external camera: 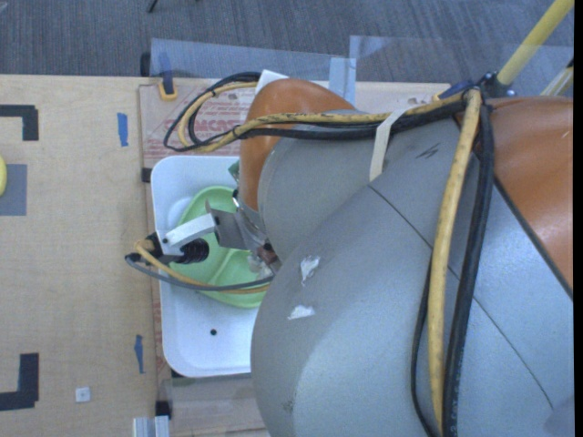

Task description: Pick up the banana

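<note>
Grey arm fills the near view, its bulk covering most of the bin below. No banana can be made out: if it is in the bin, it lies hidden under the arm or the end effector. Whether the end effector is clenched or released cannot be told, since its tip is masked by brackets and cables. It sits low over a green plate, which spreads beneath and beside it. Judging from this, no grasp is confirmed; the lift is left to do.
</note>
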Tool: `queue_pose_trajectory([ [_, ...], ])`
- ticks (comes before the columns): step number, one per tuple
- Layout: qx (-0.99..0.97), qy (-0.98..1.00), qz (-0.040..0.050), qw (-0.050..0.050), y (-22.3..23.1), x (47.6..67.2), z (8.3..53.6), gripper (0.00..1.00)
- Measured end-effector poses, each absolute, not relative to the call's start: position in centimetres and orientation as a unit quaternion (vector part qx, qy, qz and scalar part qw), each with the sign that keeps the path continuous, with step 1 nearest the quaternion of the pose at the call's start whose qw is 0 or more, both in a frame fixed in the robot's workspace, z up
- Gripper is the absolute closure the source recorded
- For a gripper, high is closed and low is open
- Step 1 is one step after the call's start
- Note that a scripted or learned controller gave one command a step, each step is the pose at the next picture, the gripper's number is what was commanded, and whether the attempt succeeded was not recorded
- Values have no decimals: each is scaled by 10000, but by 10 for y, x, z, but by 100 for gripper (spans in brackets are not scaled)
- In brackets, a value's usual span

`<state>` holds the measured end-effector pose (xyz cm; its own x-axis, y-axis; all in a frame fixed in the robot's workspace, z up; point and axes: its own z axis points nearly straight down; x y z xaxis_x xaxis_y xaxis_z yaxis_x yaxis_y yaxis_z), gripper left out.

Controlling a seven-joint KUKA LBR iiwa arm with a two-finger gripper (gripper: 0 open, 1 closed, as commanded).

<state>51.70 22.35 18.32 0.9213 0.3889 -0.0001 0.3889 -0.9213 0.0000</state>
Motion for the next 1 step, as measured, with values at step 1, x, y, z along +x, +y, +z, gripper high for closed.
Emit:
queue_pose_trajectory([
  [1, -9801, -1983, 2, -1, 223, 517, 183, 0],
])
